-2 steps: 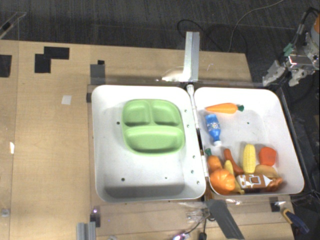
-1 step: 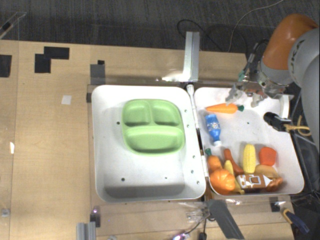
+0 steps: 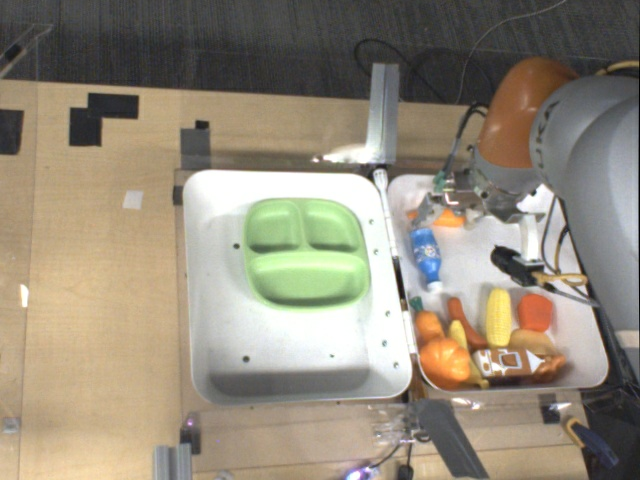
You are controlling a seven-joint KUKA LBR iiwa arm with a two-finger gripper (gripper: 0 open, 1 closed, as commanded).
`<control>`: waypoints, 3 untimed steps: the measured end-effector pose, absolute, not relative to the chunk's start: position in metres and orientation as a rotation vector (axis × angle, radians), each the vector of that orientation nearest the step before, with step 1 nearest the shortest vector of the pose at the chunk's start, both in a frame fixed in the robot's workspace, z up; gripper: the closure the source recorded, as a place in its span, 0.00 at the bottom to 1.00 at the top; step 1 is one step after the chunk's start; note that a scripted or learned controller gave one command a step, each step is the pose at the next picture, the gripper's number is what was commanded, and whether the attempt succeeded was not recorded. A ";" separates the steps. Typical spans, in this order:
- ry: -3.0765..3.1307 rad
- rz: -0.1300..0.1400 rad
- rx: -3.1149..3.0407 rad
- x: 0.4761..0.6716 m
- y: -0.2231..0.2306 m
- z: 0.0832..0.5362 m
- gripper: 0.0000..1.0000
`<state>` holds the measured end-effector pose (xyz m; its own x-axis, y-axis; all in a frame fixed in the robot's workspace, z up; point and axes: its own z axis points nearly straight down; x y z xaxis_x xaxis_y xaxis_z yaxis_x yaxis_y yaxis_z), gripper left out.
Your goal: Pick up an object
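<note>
My gripper (image 3: 447, 206) hangs low over the far left corner of the right bin (image 3: 472, 271), under the orange-banded wrist. A small orange item (image 3: 451, 221) lies just below it, partly hidden. A blue bottle (image 3: 427, 255) with a white label lies slightly nearer along the bin's left wall. A yellow corn cob (image 3: 497, 315), a red item (image 3: 536, 312), a carrot (image 3: 460, 318), an orange fruit (image 3: 447, 360) and a brown packet (image 3: 515, 365) crowd the bin's near end.
The left bin (image 3: 215, 368) holds a green divided plate (image 3: 303, 251) towards its far side. A metal post (image 3: 384, 118) stands behind the wall between the two bins. The arm's grey body covers the right bin's far right corner.
</note>
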<state>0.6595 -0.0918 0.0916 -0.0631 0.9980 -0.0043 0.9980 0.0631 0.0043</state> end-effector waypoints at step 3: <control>2.241 0.006 2.194 0.659 -0.158 0.087 0.00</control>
<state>0.6586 -0.1576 0.0874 -0.0212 0.9998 -0.0012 0.9998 0.0212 0.0066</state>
